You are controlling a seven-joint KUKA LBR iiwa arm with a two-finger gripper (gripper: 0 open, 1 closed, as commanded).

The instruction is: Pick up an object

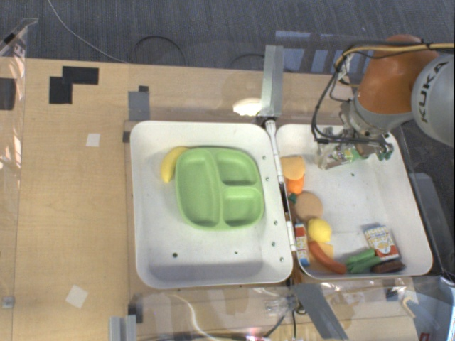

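My gripper (347, 152) hangs over the far part of the right bin (412, 212), below the arm's orange band (387, 84). No object shows in its grasp. Along the bin's left side lie an orange and yellow cylinder (293, 173), a brown round piece (308, 204) and a yellow lemon (319, 229). At the near edge lie a red sausage-like piece (327, 258), a green item (361, 260), a dark item (387, 266) and a small printed box (378, 239). The gripper is to the right of the cylinder and apart from it.
The left bin (153, 247) holds a green divided plate (219, 187) with a banana (169, 163) at its far left edge. A metal divider (279, 183) runs between the bins. Cables loop by the wrist (334, 84).
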